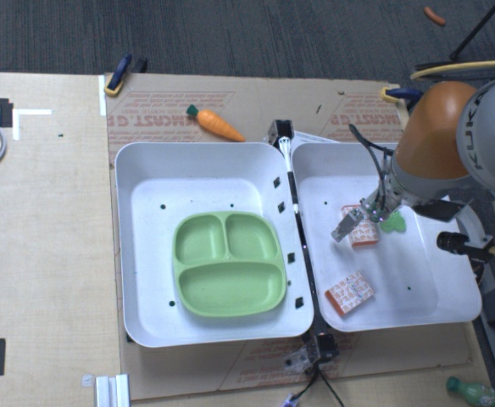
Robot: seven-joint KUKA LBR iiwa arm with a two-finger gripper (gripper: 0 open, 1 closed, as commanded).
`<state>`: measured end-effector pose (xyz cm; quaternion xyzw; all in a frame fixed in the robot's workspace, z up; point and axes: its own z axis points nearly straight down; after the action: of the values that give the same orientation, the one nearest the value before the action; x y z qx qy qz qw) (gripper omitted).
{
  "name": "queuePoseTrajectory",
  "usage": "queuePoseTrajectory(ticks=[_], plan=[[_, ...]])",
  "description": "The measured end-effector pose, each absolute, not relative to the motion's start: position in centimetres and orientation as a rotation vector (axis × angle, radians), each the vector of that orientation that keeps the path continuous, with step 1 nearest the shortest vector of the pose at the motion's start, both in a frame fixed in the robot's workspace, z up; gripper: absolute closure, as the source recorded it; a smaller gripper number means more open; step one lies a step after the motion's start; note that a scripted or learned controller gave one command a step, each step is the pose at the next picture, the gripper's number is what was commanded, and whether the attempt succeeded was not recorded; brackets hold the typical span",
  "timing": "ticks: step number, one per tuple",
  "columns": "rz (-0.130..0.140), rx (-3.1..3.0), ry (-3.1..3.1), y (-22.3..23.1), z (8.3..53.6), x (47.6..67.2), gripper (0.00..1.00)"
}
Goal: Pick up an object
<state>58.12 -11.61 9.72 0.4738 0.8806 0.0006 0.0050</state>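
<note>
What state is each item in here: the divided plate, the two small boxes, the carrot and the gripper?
Green divided plate: flat in the left bin, compartments bare.
Patterned box: lying flat in the right bin, untouched.
Second small box: tilted, right at the gripper.
Toy carrot: lying on cardboard behind the bins.
Gripper: low in the right bin; hold not discernible.

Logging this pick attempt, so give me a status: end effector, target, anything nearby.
End effector low in right bin, over a small red-and-white box. Green piece beside it. Second box lies apart, nearer the front wall. Nothing visibly held.
</note>
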Motion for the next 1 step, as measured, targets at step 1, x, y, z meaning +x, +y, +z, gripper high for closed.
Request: queuePoseTrajectory(ticks=[1], plan=[[0.004,1.484,2.75,-11.73,10.84,58.35,1.0]])
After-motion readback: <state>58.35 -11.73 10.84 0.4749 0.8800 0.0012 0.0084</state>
